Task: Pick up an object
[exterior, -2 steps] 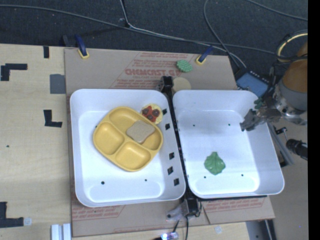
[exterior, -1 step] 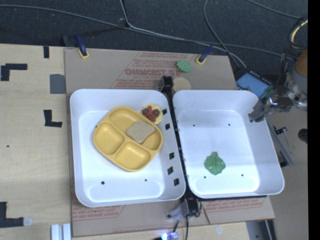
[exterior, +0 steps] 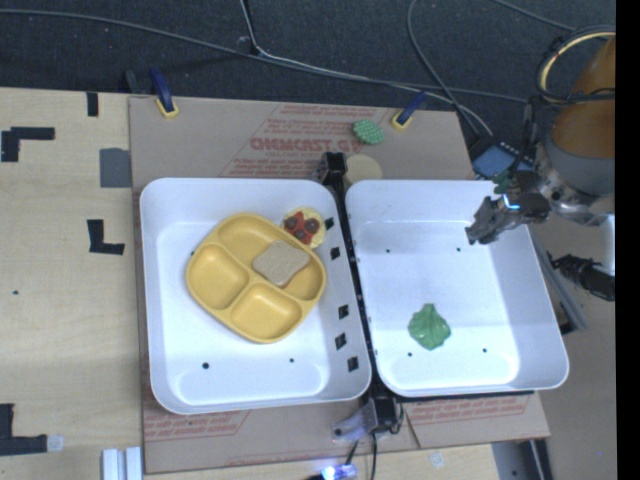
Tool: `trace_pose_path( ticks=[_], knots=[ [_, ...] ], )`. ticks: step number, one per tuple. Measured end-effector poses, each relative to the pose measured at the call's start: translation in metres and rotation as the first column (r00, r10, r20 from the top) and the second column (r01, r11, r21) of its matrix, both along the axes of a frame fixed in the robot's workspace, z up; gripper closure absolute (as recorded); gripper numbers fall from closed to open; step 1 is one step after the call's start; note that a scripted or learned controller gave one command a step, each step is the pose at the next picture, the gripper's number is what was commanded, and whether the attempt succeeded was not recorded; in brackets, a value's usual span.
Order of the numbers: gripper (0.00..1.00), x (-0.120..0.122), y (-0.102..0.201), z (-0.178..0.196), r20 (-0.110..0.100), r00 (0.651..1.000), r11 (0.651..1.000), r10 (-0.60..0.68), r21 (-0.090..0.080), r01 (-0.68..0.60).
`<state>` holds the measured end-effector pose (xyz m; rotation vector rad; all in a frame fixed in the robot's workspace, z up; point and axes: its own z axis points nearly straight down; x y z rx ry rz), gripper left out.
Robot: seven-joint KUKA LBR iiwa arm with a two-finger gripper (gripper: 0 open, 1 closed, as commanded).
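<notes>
Faintly, red "CHEMCAST" on cardboard sheet (exterior: 270, 143); claw (exterior: 484, 228) over right bin (exterior: 530, 308), grip state unclear.

light: even, bright, from overhead | glare: mild sheen on white bins (exterior: 250, 388) | shadows: soft, short, beside tray (exterior: 258, 276) | focus: slightly soft throughout, arm (exterior: 580, 118) at worktop's right edge blurred | grain: coarse

- My tool (exterior: 487, 224) hangs over the right bin's (exterior: 530, 298) far right corner.
- A leafy toy (exterior: 429, 326) lies near that bin's front edge.
- In the left bin (exterior: 170, 348), a divided plate (exterior: 256, 276) carries a bread slice (exterior: 280, 262).
</notes>
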<state>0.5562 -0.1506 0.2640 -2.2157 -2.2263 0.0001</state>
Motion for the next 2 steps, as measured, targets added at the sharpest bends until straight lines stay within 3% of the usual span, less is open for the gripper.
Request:
trace_pose_path(
  ticks=[2],
  knots=[
    [1.00, -0.001, 0.091, -0.021, -0.002, 1.000, 1.000, 0.000, 0.000, 0.000]
  ],
)
